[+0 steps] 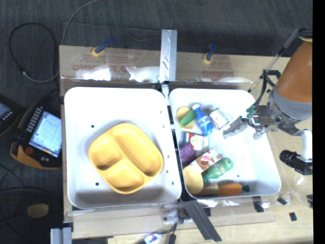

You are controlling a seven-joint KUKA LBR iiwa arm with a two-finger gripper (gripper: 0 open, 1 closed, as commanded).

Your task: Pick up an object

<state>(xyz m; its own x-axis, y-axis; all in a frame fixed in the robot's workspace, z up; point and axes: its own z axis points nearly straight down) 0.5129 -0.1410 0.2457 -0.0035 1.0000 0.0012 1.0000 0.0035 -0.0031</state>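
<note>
Fingers (234, 126) apart, gripping nothing, above right bin (264, 161).

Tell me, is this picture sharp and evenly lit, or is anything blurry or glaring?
Camera view: light is soft and even, with faint shadows; the white bins look bright, nearly washed out; the small toys, like the carrot, are slightly soft; the tool is a bit blurred.
</note>
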